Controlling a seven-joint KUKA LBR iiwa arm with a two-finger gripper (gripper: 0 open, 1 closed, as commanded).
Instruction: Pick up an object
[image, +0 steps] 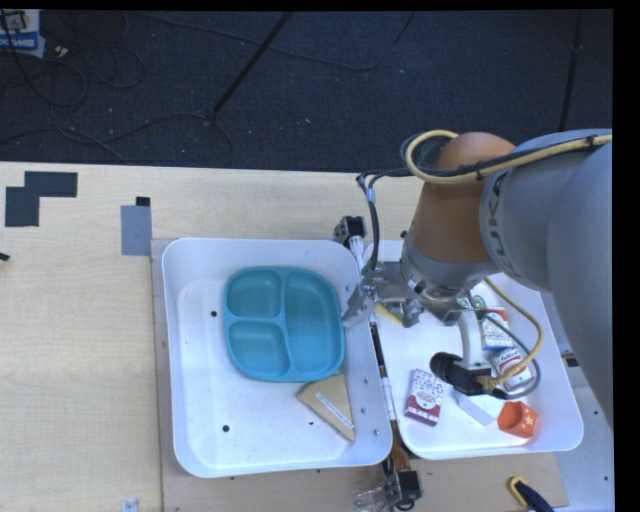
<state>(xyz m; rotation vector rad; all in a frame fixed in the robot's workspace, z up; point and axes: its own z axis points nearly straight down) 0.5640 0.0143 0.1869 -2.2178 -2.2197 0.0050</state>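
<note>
My gripper (362, 298) hangs low over the ridge where the two bins meet, at the left edge of the right bin (560, 440). The grey arm with its orange band covers much of that bin's back. Just left of the gripper, a teal divided plate (282, 323) lies flat in the left bin (190, 420). A tan wedge (330, 405) rests in front of the plate. In the right bin lie a small red and white box (426, 396), a white block (478, 408), an orange piece (517, 419) and a yellow item (392, 313) partly under the wrist.
Small white cartons with coloured print (497, 335) sit behind the wrist in the right bin. The bin walls rise between the two trays right under the gripper. Light wooden bench (70, 350) spreads to the left, and a yellow-handled tool (530, 494) lies at the front right.
</note>
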